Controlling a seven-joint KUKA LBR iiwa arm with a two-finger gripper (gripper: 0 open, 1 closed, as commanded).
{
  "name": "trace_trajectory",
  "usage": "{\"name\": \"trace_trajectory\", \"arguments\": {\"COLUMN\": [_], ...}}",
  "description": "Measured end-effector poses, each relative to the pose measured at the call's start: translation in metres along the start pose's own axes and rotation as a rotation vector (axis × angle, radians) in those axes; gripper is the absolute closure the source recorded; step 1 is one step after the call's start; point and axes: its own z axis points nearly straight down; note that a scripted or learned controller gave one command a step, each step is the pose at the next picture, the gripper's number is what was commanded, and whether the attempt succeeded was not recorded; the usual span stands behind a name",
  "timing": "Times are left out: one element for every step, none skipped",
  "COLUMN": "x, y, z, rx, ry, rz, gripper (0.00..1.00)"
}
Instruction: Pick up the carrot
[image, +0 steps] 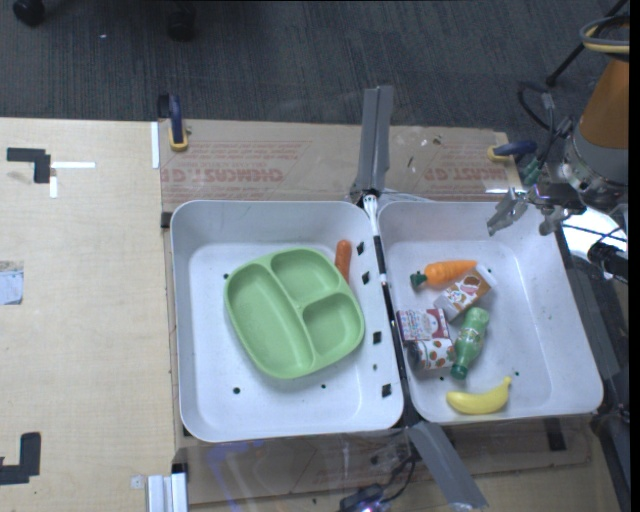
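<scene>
The carrot (448, 271) lies untouched in the right bin (560, 330) (nothing done); the gripper (528, 210), spread and empty, hovers above.

In the white right bin (560, 330), the orange carrot (450, 271) lies behind the small cartons (432, 335), green bottle (469, 342) and yellow banana (479, 398).

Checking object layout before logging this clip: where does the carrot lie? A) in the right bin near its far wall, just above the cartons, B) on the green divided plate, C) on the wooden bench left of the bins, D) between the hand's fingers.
A: the carrot lies in the right bin, above the cartons, apart from the hand.
</scene>
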Motion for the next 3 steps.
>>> {"name": "trace_trajectory", "arguments": {"x": [0.035,0.063,0.069], "y": [-0.003,-0.01,-0.022], "z": [0.093,0.115,0.12], "rx": [0.0,-0.023,-0.01], "ry": [0.0,-0.01,-0.003], "rz": [-0.246,-0.247,-0.168], "gripper": [0.0,0.0,0.0]}}
